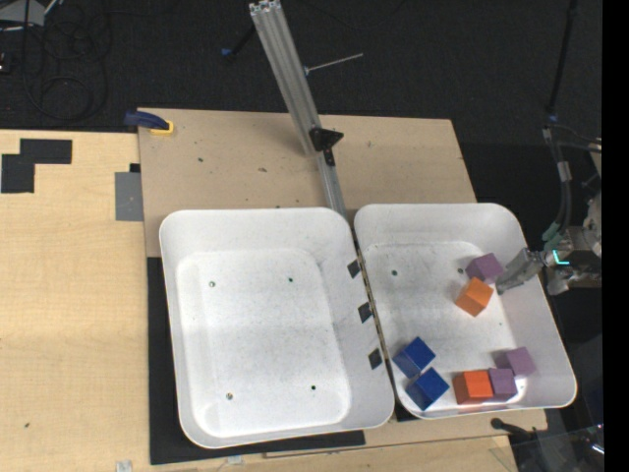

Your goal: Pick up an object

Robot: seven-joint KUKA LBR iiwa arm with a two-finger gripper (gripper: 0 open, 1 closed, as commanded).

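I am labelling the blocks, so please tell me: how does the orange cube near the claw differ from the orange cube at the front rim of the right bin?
The orange cube near the claw lies turned at an angle, beside one purple block. The orange cube at the front rim sits square to the rim, against another purple block. Both look alike in colour and size.

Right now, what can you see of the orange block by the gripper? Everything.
The orange block is a small matte cube, tilted, one corner toward the bin's floor. It sits in the right bin, upper right area, touching a purple block just above it. The gripper reaches in from the right, beside it, not holding it.
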